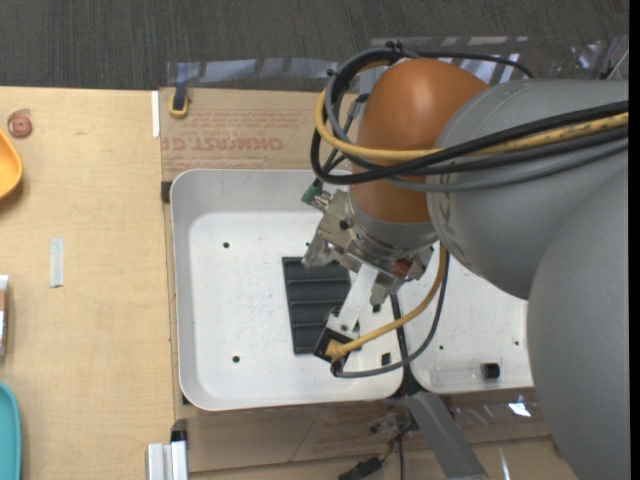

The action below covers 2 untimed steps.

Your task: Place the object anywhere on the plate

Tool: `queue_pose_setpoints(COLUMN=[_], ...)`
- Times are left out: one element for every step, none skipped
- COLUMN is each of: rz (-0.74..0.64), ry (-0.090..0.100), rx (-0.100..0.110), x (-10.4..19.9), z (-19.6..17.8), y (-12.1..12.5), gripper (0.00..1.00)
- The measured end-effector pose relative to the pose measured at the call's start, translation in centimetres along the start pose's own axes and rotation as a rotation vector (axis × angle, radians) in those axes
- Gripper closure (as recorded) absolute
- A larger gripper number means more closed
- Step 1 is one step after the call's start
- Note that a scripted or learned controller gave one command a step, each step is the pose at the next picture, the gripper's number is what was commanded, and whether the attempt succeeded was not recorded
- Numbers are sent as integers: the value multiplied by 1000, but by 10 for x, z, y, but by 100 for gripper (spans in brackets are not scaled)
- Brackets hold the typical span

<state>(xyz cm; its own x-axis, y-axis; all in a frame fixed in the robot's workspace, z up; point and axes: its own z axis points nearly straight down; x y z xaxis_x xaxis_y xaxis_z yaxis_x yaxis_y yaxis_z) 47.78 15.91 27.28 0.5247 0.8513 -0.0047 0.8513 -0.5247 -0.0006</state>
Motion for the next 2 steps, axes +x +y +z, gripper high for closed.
queue_pose_setpoints(rz=[-1, -283], ry=[-6, -2], rx=[2, 3], x=[-1, 42], z=[-7, 57], y=[1, -27], gripper=[100, 100])
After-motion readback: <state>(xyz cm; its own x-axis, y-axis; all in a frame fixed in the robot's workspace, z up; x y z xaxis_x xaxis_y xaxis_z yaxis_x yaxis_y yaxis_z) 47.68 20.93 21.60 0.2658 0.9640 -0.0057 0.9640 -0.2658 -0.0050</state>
